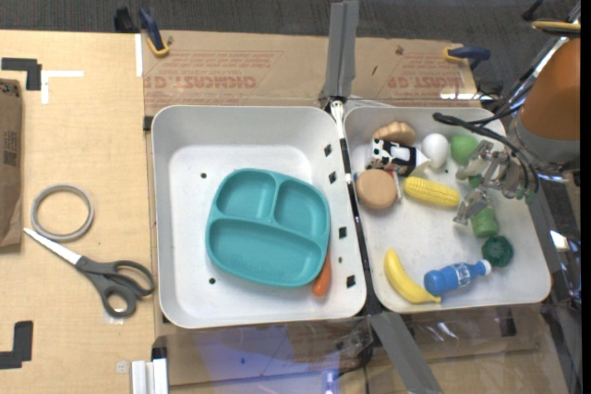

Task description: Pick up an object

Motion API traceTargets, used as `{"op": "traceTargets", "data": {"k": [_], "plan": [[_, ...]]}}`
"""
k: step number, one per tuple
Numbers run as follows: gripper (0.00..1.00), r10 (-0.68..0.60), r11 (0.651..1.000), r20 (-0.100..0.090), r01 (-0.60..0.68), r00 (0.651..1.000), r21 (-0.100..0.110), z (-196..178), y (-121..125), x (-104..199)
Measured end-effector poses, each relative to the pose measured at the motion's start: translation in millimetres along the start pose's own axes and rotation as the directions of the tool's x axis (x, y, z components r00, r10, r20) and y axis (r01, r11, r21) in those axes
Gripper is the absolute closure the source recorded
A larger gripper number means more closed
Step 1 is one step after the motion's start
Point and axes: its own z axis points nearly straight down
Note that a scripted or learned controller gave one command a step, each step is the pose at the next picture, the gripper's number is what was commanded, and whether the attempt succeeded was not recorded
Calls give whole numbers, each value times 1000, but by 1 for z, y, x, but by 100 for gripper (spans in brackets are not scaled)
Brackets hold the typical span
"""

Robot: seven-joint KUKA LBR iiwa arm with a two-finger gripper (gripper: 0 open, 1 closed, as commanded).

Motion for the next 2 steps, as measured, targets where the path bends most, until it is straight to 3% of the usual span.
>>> {"op": "traceTargets", "data": {"k": [1,2], "plan": [[100,-2,1000,5,2,1000,1,-11,1,-2],[100,226,974,-2,-226,974,0,-96,36,68]]}}
